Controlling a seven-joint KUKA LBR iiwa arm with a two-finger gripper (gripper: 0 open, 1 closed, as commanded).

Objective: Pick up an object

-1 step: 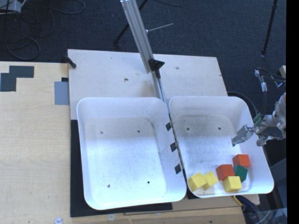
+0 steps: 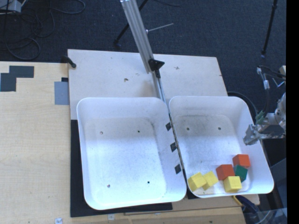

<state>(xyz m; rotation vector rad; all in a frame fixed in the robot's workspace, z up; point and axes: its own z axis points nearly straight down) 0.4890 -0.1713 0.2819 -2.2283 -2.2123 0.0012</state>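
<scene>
Several small blocks lie clustered in the near right corner of the right bin [image 2: 205, 107]. Among them are a yellow block [image 2: 197, 181], a second yellow one [image 2: 232, 184], a red block [image 2: 224, 171], an orange-red block [image 2: 241, 160] and a green block [image 2: 241, 172]. My gripper [image 2: 253, 135] hangs at the right bin's right rim, above and a little behind the orange-red block, with a clear gap to the blocks. Nothing is seen held in it.
The left bin [image 2: 88, 125] sits beside the right one, and black clips [image 2: 172, 146] line the shared rim. A slanted aluminium post [image 2: 140, 36] rises behind the bins. Cables and a stand [image 2: 267, 78] crowd the right side by the arm.
</scene>
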